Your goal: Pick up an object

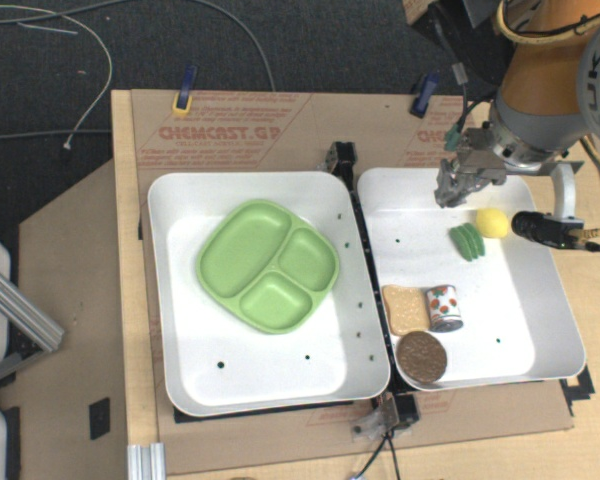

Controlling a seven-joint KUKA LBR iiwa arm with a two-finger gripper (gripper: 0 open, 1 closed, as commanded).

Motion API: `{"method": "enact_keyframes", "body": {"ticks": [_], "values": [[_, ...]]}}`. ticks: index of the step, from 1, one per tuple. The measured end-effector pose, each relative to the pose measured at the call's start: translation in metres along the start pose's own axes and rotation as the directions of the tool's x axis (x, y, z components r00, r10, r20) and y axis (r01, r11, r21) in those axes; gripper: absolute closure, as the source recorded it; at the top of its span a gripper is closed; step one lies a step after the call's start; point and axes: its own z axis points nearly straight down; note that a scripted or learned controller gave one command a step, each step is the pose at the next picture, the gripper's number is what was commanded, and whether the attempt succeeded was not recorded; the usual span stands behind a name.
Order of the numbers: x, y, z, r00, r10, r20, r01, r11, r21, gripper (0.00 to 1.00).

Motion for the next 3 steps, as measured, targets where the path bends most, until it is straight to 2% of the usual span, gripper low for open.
{"method": "enact_keyframes", "body": {"ticks": [1,3], "values": [[0.058,-0.001,0.013,1.000,-0.001,-0.001,0.001,1.000,0.000,1.00],[0.171,-0.003,0.000,1.000,-0.001,0.001,0.001,1.000,-0.004,1.00]]}}
